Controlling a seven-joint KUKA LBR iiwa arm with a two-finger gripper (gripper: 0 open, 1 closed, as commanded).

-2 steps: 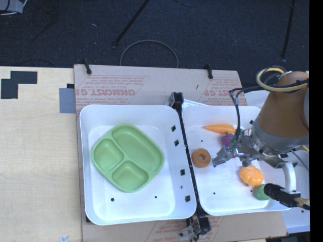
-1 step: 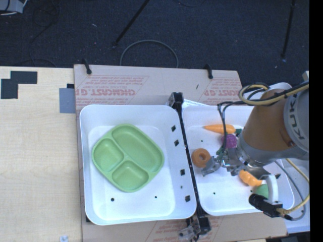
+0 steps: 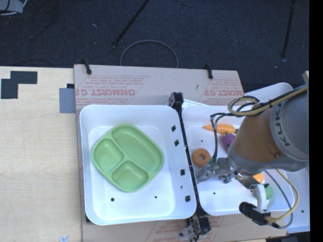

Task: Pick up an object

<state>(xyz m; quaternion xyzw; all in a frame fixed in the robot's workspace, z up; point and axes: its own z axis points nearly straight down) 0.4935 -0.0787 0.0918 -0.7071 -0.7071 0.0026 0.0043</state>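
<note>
One ring-shaped orange doughnut; glossy three-compartment green plate.

green divided plate | in left white bin | cardboard sheet beneath

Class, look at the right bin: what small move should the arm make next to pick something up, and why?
Probably ease the end effector toward the orange ring and lower over it. The ring lies flat on the right bin floor just beside the end effector, apart from the carrot and purple piece, so it seems the nearest uncrowded target.
</note>
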